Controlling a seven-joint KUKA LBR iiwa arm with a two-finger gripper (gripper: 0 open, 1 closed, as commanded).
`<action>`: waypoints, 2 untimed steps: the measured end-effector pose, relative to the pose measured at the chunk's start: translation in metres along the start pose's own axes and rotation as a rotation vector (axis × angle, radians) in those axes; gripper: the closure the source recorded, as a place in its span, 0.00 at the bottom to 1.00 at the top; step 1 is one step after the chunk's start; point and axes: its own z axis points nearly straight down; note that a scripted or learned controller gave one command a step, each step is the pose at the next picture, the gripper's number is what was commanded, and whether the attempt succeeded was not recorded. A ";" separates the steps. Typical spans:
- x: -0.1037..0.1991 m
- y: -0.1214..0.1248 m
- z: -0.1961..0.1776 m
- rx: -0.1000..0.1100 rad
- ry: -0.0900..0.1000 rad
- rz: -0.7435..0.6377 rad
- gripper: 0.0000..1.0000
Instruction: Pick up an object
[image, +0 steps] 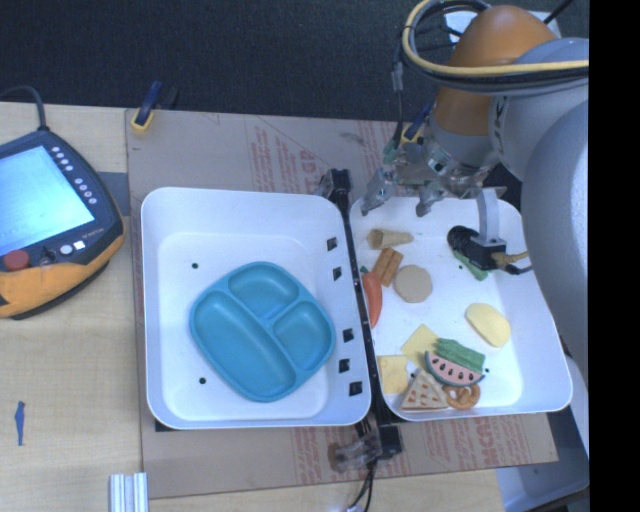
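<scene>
From my end the right bin (545, 385) holds all the toy food, and the gripper (400, 200) hangs over its far-left corner, fingers apart, nothing between them. I'd say we're pre-grasp; next it drops onto the round cookie (413, 284).

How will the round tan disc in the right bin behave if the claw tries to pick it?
The round tan disc lies flat, so likely little edge to pinch. It looks like small toy food: probably light and rigid. It touches the brown piece, so a push may shift both.
</scene>
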 end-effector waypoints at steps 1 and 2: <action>-0.053 -0.114 0.007 0.026 -0.002 0.016 0.00; -0.019 -0.056 0.007 0.013 -0.001 0.005 0.00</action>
